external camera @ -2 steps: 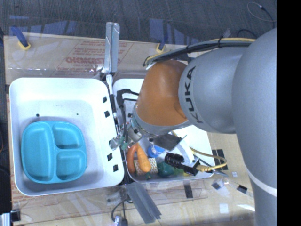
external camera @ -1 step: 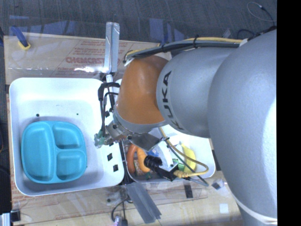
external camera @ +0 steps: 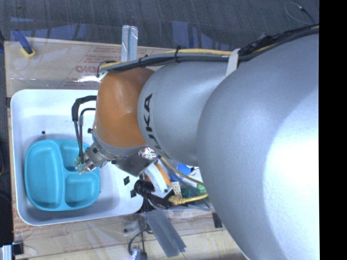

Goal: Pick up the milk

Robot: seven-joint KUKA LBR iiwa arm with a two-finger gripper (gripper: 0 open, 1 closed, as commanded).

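Here, the grey arm looms over the left white bin; blue sectioned tray lies inside. Claw state: cannot tell.

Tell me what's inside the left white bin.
A blue divided tray lies in the left bin. The arm covers the bin's right part, so any milk there can't be seen.

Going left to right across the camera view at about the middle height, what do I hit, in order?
White bin's left wall → blue divided tray → orange band above the wrist → grey arm, which covers the picture from there rightward.
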